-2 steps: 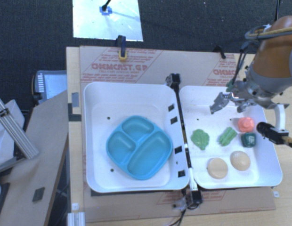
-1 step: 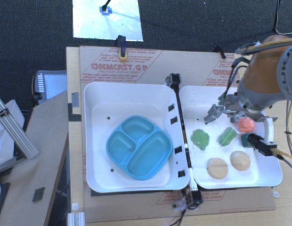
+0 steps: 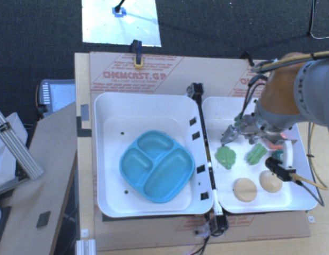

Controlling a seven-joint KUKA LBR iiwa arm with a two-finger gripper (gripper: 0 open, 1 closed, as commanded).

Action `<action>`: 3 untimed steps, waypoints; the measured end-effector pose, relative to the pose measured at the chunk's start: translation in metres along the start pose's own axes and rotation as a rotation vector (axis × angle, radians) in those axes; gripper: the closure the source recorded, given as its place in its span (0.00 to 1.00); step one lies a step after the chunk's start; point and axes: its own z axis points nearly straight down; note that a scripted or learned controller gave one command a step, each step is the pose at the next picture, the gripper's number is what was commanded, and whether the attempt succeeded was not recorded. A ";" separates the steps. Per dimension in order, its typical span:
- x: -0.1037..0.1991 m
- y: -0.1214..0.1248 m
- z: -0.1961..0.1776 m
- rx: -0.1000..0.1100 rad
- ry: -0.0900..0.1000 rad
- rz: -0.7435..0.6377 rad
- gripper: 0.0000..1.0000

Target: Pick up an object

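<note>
My gripper (image 3: 240, 136) hangs low over the right bin (image 3: 223, 108), in its middle, with the grey arm and its orange band reaching in from the right. The fingers stand open with nothing between them. Just below the gripper lie a green leafy toy (image 3: 225, 156) and a second green piece (image 3: 256, 154). Nearer the bin's front rest two tan round pieces, one (image 3: 244, 189) left of the other (image 3: 270, 181). A small red piece (image 3: 274, 142) and a teal piece (image 3: 278, 155) sit partly hidden under the wrist.
The left bin (image 3: 109, 121) holds a blue divided plate (image 3: 156, 166). A black clip strip (image 3: 201, 142) runs along the seam between the bins. A cable (image 3: 305, 181) loops over the right bin's right side. Cardboard lies under both bins.
</note>
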 end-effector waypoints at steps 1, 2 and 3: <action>-0.001 0.001 -0.013 -0.004 -0.001 0.001 1.00; -0.007 -0.005 -0.071 -0.006 -0.001 0.003 1.00; -0.007 -0.004 -0.115 -0.007 -0.001 -0.002 1.00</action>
